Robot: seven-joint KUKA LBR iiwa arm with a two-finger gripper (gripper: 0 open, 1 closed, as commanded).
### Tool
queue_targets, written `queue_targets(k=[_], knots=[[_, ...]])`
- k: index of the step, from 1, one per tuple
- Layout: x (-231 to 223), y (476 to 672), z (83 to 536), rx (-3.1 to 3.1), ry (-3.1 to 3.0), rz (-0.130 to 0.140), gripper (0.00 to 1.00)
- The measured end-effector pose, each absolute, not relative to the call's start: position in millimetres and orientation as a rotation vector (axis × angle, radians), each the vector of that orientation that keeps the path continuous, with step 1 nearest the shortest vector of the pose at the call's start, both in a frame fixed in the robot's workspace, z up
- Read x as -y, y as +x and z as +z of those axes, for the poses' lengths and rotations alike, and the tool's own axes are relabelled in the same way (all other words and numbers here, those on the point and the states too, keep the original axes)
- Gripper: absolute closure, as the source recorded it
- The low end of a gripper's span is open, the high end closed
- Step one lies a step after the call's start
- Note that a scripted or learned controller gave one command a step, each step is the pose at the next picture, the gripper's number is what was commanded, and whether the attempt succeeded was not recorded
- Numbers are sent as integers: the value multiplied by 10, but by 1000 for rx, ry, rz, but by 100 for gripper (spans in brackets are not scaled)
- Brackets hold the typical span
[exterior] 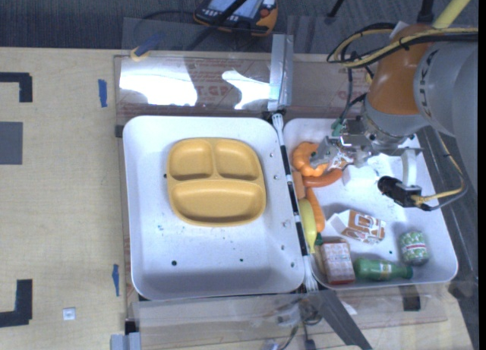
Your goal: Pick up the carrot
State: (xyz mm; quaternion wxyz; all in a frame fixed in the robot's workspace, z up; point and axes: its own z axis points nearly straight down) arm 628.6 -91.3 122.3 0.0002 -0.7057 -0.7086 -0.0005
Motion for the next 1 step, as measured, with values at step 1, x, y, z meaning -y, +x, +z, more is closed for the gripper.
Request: queue_targets(k=[1], knots=[[925, 6312, 1095, 2089, -2380, -44, 0]])
